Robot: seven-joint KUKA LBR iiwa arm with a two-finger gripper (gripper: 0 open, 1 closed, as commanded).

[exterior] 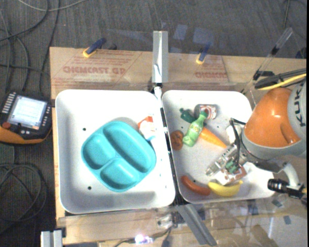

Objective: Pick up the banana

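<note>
The yellow banana lies in the right bin, close to its front wall. My gripper hangs just above and behind the banana, its metal tip almost over the fruit's upper edge. The grey arm with its orange band reaches in from the right and covers the bin's right side. The banana rests on the bin floor and nothing shows it lifted.
In the right bin a red sausage lies left of the banana. A carrot, green bottle, can and brown piece sit further back. The left bin holds a teal divided plate and a small white-orange item.
</note>
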